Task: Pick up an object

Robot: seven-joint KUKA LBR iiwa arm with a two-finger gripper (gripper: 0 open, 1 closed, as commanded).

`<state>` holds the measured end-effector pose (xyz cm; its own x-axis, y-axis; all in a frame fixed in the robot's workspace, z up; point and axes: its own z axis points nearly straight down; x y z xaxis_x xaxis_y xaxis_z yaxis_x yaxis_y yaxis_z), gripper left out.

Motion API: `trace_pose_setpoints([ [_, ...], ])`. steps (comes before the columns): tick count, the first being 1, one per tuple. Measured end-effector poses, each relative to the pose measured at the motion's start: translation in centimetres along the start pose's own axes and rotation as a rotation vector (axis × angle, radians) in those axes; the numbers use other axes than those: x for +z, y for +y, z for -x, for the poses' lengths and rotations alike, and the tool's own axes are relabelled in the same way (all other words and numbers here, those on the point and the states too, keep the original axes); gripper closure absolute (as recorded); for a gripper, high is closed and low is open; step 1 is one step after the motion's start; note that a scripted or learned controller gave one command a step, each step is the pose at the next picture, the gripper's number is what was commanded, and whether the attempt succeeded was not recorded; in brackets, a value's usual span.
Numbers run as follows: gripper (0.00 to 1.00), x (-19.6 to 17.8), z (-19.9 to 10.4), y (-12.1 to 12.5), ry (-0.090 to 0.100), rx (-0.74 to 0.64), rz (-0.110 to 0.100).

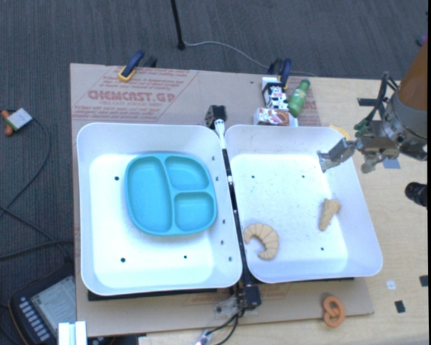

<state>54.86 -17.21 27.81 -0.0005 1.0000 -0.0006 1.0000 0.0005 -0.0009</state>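
A tan, curled croissant-shaped pastry toy [263, 240] lies in the right shallow white bin [302, 268], toward its 7 o'clock corner, its ridged back arched upward and its tips curling down. At about 3 o'clock from it, well apart, a smaller pale tan bread-like piece [330, 213] lies near the same bin's right wall, tilted with its narrow end upward.

The gripper [348, 153] hangs over the right bin's 2 o'clock corner, above the rim; whether its fingers are parted or closed I cannot tell, and nothing is seen held in it.

The left shallow white bin [100, 264] holds a light blue three-compartment plate [170, 194], lying flat near its centre.

Both bins rest on a brown cardboard sheet [115, 103] on the counter, printed in red "CHEMCAST GP". At 12 o'clock of the right bin, a green bottle-shaped toy [297, 98] lies beside a small printed carton [274, 111]; its lettering is too small to read. An orange ring [333, 310] lies at 5 o'clock below the right bin.
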Motion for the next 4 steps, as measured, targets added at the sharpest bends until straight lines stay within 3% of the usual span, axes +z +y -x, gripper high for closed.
trace_pose_setpoints([
  [1, 0.0, 13.0, -0.4, -2.7, 0.001, 0.001, -0.003],
  [2, 0.0, 19.0, -2.3, 4.9, -0.001, -0.001, 0.007],
  [3, 0.0, 19.0, -2.6, -3.5, -0.003, 0.002, 0.008],
  [4, 1.0, 18.0, -2.5, -3.5, -0.004, 0.003, 0.009],
])
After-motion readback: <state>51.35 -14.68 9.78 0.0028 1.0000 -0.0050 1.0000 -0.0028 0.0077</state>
